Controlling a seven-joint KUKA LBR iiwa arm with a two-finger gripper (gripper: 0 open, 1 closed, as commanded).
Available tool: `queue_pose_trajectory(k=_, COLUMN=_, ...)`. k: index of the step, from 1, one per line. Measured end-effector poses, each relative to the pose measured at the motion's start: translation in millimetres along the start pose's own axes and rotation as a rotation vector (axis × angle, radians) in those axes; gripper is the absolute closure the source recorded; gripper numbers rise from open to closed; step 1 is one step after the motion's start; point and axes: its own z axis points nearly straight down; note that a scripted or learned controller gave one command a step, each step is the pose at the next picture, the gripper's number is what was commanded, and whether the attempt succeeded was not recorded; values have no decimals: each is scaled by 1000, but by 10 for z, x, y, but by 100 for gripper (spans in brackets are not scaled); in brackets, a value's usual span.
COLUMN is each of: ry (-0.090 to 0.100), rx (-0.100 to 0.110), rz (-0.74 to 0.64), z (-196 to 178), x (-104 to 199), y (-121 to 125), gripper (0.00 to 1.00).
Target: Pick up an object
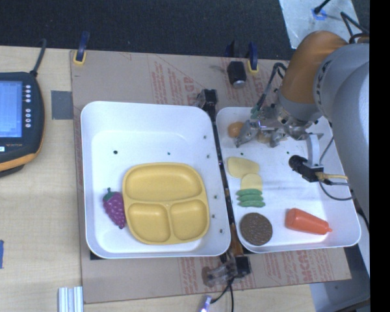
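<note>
My gripper (260, 134) hangs low over the far end of the right bin (341, 239), just right of a small tan-orange ball (235, 129). Nothing shows held in it. Nearer in the same bin lie two pale yellow pieces (242, 167), a green pea pod (250, 197), a brown disc (255, 228) and an orange carrot (306, 221). The left bin (97, 129) holds a yellow divided plate (166, 202), with a purple grape bunch (115, 207) at its left side.
The grey arm with its orange band (312, 57) covers the right bin's far right corner. A black cable fitting (304, 167) hangs over that bin. A control pendant (6, 122) lies on the bench at far left. A black cylinder (236, 73) stands behind the bins.
</note>
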Motion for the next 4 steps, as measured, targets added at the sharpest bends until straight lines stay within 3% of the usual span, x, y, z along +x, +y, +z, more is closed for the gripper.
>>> queue_pose_trajectory(k=1, ry=-3, rx=-10, rz=2, z=-41, x=-252, y=-898, gripper=0)
queue_pose_trajectory(k=2, ry=-3, rx=-12, rz=1, z=-15, x=161, y=-282, gripper=0)
queue_pose_trajectory(k=4, ry=-2, rx=-13, rz=-1, z=-22, x=55, y=27, gripper=0)
